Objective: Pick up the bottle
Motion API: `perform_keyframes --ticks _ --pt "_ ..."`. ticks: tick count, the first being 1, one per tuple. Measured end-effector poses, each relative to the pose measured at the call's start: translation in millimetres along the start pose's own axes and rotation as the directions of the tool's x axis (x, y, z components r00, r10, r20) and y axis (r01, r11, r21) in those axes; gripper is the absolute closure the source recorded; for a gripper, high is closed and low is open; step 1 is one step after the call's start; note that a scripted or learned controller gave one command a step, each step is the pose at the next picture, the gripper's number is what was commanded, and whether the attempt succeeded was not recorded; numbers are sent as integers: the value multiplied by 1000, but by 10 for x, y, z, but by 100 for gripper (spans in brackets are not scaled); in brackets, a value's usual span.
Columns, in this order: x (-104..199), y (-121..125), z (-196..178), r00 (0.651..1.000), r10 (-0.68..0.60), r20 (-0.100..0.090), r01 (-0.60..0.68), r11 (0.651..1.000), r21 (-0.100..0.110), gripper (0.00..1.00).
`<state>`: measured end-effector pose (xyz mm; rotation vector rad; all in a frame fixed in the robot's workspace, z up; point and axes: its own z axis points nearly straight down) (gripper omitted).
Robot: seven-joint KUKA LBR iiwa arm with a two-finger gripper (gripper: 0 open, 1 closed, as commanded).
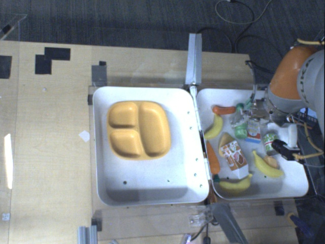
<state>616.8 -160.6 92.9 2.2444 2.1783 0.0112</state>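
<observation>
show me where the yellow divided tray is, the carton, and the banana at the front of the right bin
yellow divided tray point(138, 129), camera view, on the ridge between its compartments.
carton point(233, 154), camera view, middle of its printed face.
front banana point(234, 184), camera view, middle of its curve.

Two white bins point(101, 151). Left bin: one yellow divided tray point(138, 129). Right bin: three bananas point(267, 165), two carrots point(213, 158), one carton point(233, 154).

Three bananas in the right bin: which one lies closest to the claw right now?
The banana at the bin's upper left, below the carrot. It lies just left of the claw; the other two bananas lie nearer the bin's bottom wall.
</observation>
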Motion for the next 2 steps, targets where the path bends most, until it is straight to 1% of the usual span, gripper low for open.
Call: perform_keyframes --ticks 1,2 --pt "22 54 -123 1000 -5 -2 5 1000 -11 100" --pt "685 -124 -1679 1000 12 -4 -12 1000 13 100"
